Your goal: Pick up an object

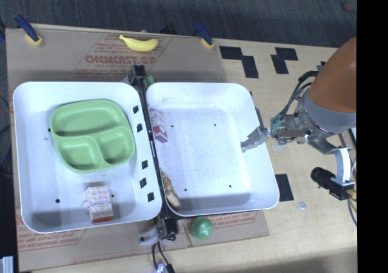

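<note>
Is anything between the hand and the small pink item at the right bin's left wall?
Nothing visible. The hand sits at the right bin's right rim, and bare white floor lies between it and the pink item.

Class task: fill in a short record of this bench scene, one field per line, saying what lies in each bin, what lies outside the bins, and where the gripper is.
Left bin: green divided tray; small packet near its front edge
Right bin: small pink-and-white item by its left wall
Outside bins: banana behind; green ball in front
Gripper: gripper over the right bin's right rim
</note>
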`<state>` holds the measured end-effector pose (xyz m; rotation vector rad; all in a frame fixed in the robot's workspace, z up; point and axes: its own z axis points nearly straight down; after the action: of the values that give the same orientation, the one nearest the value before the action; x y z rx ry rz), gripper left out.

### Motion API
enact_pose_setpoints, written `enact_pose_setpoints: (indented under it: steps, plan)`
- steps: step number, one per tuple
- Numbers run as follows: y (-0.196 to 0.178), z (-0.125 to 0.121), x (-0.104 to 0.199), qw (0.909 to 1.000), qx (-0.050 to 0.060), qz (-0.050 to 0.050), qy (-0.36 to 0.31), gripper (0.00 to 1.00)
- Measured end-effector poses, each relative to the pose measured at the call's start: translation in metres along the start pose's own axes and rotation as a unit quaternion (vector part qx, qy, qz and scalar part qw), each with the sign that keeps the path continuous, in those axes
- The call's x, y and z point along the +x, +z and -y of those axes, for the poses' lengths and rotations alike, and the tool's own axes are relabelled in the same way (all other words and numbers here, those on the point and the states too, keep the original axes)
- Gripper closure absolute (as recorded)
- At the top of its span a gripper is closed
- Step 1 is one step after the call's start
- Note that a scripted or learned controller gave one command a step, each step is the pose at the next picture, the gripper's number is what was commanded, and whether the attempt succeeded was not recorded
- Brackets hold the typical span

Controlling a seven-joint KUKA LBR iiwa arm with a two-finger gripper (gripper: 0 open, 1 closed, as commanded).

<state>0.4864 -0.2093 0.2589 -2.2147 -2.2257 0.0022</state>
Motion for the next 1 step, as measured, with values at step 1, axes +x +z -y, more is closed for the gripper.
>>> enact_pose_setpoints:
  steps: [1]
  plan:
    - [0.0755,-0.0433,-0.0009,1.0,0.002,0.0,-0.002,0.0]
